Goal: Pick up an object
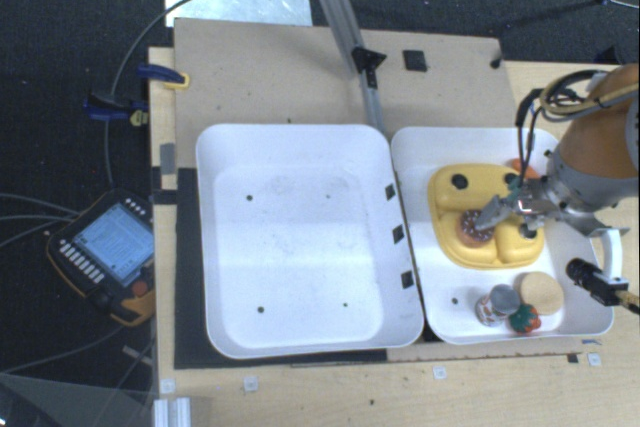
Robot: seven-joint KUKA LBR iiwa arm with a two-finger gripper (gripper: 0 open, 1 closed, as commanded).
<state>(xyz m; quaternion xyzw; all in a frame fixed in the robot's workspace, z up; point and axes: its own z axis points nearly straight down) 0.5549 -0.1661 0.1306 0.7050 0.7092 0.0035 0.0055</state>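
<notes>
While the arm point(600, 150) reaches in over the right bin point(420, 215), gripper point(490, 218) sits low over the yellow object point(470, 200) near bin centre, tips by a round brownish piece point(470, 230) on it. Can't tell if the grip is open or closed on anything. Tan disc point(541, 291), small cylinder point(493, 305) & green/red bit point(523, 318) clustered at the bin's near edge. Left bin point(220, 215) alongside.

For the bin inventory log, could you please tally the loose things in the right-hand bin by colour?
Yellow: 1, the large yellow toy under the gripper.
Tan: 1, the round tan piece.
Grey: 1, the small grey piece.
Green: 1, the small green piece, partly hidden and hard to identify.
Total: 4, as far as this view separates the clustered pieces.
</notes>
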